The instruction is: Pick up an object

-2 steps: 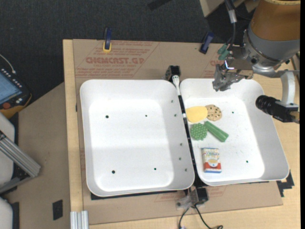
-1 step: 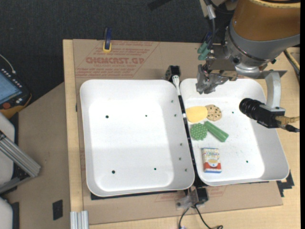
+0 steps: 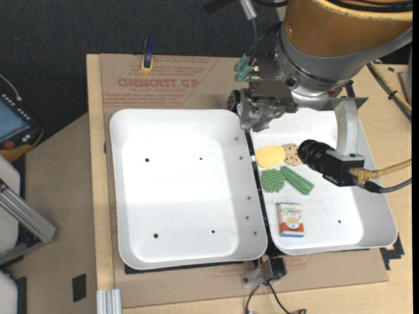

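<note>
white bins (image 3: 173, 195) | yellow lump (image 3: 269, 156) | green brush (image 3: 286, 180) | red-and-white packet (image 3: 291, 219), possibly blue-trimmed | brown cardboard (image 3: 163, 77)

So from my feed: the brown cardboard sheet (image 3: 196, 77) with red printed lettering sits under both shallow white plastic bins, the left bin (image 3: 131, 175) and the right bin (image 3: 366, 231) touching along their inner edges. There's a small blue and yellow clamp (image 3: 148, 56) on the cardboard's far edge, near its far left corner. Dark carpet-looking floor (image 3: 85, 12) beyond that edge.
</note>
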Controlling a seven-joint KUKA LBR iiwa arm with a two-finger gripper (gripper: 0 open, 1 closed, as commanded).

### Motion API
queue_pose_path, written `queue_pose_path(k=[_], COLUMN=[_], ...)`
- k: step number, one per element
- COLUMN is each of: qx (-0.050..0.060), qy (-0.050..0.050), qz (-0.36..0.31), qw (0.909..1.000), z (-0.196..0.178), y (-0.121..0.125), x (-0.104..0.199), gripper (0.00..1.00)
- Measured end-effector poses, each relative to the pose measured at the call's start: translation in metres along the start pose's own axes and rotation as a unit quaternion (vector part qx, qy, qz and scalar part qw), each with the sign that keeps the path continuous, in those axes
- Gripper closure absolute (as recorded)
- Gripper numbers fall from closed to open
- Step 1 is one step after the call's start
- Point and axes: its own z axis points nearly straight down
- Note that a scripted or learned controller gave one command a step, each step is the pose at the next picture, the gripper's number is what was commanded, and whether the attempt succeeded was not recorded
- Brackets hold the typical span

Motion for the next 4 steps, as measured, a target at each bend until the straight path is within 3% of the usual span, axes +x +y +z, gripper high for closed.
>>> queue_pose_path(k=[1,2,4], qx=[0.001,-0.001,-0.001], qy=[-0.001,-0.001,-0.001], qz=[0.003,0.005,0.004], qw=[1.0,1.0,1.0], z=[-0.027,-0.088,-0.105], y=[-0.008,-0.008,-0.007], x=[0.028,0.018,0.02], gripper=[1.0,1.0,1.0])
